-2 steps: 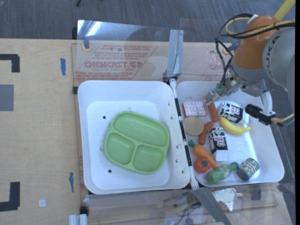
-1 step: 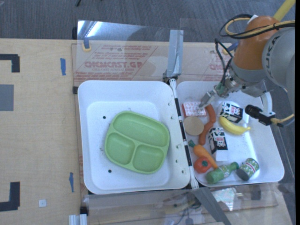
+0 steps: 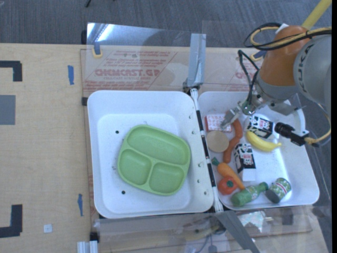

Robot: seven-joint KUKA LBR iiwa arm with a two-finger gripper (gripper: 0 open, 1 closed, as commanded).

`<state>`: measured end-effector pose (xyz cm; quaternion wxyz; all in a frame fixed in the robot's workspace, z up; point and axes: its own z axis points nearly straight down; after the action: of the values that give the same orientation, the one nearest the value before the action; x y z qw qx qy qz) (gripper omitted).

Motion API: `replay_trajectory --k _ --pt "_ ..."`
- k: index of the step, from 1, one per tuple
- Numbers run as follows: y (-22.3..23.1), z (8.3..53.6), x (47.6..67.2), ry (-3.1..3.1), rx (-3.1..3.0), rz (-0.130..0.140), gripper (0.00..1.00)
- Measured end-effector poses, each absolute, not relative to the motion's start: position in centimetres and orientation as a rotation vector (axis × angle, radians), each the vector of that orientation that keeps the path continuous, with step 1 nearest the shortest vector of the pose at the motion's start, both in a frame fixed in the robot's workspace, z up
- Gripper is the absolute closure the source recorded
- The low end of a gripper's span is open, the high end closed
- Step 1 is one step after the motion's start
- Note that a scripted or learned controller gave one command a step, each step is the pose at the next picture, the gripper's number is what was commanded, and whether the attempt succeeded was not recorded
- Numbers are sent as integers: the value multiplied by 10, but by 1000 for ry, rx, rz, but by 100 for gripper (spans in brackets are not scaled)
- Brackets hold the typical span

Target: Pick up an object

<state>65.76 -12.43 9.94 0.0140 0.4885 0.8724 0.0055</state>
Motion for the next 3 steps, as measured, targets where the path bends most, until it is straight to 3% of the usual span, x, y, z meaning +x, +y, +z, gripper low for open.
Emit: replay_trajectory --k 1,2,3 --pt "-123 111 659 2715 1521 22 100" --pt "-123 110 659 2716 1521 22 0" --pt "-124 122 660 2709 1519 26 100"
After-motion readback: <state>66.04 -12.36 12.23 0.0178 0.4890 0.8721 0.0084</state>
